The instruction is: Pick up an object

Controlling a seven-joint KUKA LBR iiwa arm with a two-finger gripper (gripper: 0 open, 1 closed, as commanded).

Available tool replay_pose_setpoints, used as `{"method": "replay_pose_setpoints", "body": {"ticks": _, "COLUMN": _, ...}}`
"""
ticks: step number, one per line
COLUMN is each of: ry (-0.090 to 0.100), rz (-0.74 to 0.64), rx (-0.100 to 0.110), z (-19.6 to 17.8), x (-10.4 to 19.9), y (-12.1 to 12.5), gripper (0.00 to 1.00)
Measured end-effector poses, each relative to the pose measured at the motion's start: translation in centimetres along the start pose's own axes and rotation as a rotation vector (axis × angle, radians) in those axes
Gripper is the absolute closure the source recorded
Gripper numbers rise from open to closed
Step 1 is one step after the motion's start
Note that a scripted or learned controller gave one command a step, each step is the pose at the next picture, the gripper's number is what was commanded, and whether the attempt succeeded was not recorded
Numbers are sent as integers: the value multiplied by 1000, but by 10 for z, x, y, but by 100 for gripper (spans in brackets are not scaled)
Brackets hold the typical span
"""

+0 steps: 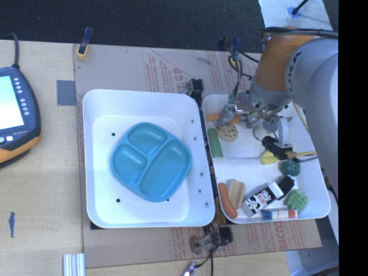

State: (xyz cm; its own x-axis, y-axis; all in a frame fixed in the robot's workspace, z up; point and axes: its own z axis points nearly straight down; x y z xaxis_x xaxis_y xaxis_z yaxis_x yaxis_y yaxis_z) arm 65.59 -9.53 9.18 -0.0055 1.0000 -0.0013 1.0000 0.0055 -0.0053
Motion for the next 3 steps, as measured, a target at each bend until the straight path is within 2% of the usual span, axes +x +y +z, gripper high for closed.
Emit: {"method": "replay_pose_setpoints", "body": {"ticks": 3, "ry": 0, "rz": 1, "rx": 0, "z": 0, "x": -1, "y": 0, "gripper": 0}}
